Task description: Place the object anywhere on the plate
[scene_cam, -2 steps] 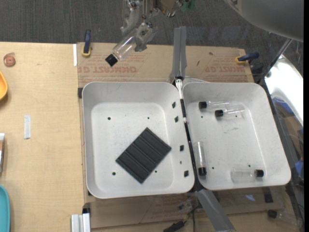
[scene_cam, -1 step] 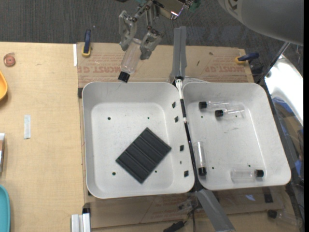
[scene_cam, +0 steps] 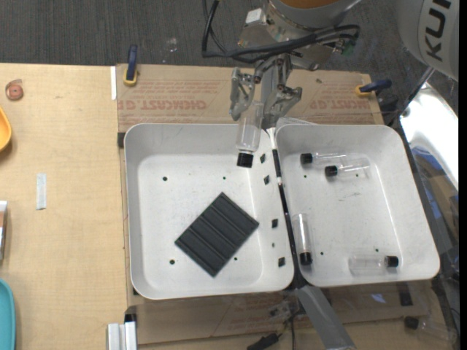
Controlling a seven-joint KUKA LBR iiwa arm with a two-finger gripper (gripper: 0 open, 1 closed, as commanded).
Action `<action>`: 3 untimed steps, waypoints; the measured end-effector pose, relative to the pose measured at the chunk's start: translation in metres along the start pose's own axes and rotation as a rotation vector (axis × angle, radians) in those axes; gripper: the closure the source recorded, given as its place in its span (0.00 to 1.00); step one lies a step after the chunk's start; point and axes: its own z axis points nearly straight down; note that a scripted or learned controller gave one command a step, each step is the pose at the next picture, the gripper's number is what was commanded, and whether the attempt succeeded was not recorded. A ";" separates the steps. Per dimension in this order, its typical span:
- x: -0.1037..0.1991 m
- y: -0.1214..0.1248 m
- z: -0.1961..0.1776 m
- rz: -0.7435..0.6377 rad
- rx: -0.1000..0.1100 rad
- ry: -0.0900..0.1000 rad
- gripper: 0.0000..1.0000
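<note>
You had the gripper (scene_cam: pixel 257 115) at the far edge of the left bin (scene_cam: pixel 139 217), close to the rim where the two bins meet. A clear vial with a black cap (scene_cam: pixel 246 146) hung straight down from between its fingers (scene_cam: pixel 241 102), which were pinched on the vial's upper end. The black cap was the lowest part, and the vial's long axis ran close to vertical, tilted only slightly. The cap looked to be clear of the bin floor, though the slanted view made that hard to judge.

The dark ribbed plate (scene_cam: pixel 217 233) lay flat on the left bin's floor, nearer the camera than the fingers and a little to their left in the view. It sat as a rectangle turned on the diagonal, well apart from the hanging vial, with bare white floor between them. So the coming move turned on one thing: the plate lay below and toward the camera from the fingers, and the vial would have had to travel that way before coming down. A vial let go upright would likely topple and roll, so you would have wanted it low over the plate's middle before release.

Beyond the fingers to the right, the right bin (scene_cam: pixel 408 195) held three more clear vials (scene_cam: pixel 343 168) lying on their sides, none of them touching the gripper.
</note>
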 end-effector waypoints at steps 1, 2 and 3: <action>0.006 -0.052 0.001 -0.146 0.000 -0.001 1.00; -0.028 -0.049 0.024 -0.560 -0.002 -0.002 1.00; 0.017 -0.028 -0.021 -0.995 -0.002 -0.003 1.00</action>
